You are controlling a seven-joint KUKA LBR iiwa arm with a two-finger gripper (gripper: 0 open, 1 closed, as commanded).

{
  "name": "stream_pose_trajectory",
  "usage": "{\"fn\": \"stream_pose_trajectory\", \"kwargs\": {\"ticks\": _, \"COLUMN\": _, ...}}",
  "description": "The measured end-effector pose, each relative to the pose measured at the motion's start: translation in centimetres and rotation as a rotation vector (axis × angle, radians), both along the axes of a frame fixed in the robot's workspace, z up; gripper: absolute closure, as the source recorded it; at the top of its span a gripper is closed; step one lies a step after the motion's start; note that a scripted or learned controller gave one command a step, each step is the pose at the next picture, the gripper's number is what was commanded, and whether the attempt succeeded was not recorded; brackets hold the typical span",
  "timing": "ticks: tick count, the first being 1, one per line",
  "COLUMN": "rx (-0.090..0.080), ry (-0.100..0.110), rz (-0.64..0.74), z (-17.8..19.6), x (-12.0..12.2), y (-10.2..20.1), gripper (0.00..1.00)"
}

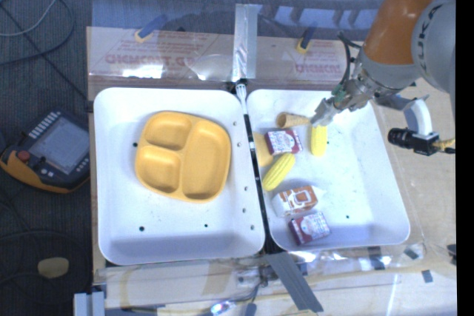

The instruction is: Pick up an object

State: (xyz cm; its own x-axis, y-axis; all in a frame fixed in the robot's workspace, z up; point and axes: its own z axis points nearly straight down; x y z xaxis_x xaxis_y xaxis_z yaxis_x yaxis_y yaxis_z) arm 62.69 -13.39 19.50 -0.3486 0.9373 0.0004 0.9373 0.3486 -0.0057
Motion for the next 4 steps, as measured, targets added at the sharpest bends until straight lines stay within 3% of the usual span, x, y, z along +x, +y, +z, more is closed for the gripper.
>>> {"fn": "stream_pose_trajectory", "kwargs": {"ticks": 1, "rx": 0.0, "ry": 0.001, "rz": -0.094, "z": -9.1, "x": -2.1, "y": -3.8, "gripper": 1.0}}
{"fn": "stream_pose_trajectory", "kwargs": {"ticks": 2, "rx": 0.0, "ry": 0.002, "rz": -0.095, "z": -9.2, "x": -2.1, "y": -3.8, "gripper": 0.0}}
{"fn": "stream_pose_trajectory", "kwargs": {"ticks": 3, "rx": -0.003, "ry": 0.025, "rz": -0.024, "z": -10.8, "x": 1.8, "y": -1.9, "gripper": 0.0}}
{"fn": "stream_pose_trajectory", "kwargs": {"ticks": 4, "rx": -0.007, "ry": 0.018, "rz": -0.022, "z": -10.1, "x": 2.0, "y": -1.9, "gripper": 1.0}}
